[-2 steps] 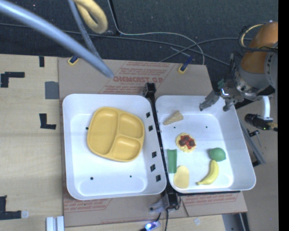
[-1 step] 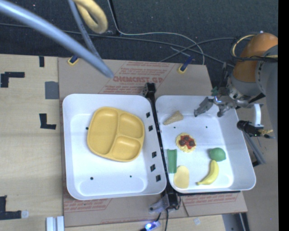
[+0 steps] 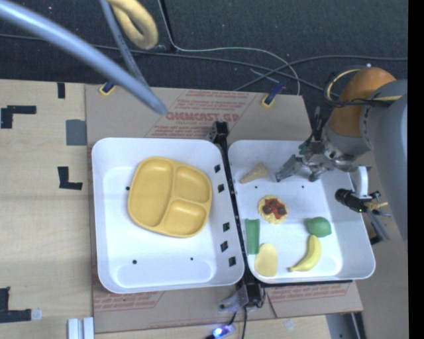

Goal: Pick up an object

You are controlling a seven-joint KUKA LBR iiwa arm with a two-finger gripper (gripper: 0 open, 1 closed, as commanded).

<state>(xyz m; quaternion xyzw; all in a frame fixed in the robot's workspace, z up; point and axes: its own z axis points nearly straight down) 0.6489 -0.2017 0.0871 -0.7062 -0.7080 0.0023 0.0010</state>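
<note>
The right bin (image 3: 344, 265) holds a pale wedge (image 3: 254, 173) at its far left, a small pizza (image 3: 273, 208) mid-bin, a green stick (image 3: 252, 236), a yellow blob (image 3: 266, 259), a banana (image 3: 307, 254) and a green lump (image 3: 318, 226). The tool (image 3: 299, 169) hovers just right of the wedge, prongs apart, gripping nothing. The left bin (image 3: 112, 251) carries a yellow divided plate (image 3: 169, 196).

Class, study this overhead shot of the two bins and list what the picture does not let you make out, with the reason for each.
1. Gripper, camera view: small and blurred, so open or shut cannot be told.
2. Pale wedge in the right bin: too small to identify.
3. Round item with red topping: too blurred to name.
4. Arm beyond the orange band: cut off by the right edge.
5. Yellow object at top: cut off by the upper edge.
</note>
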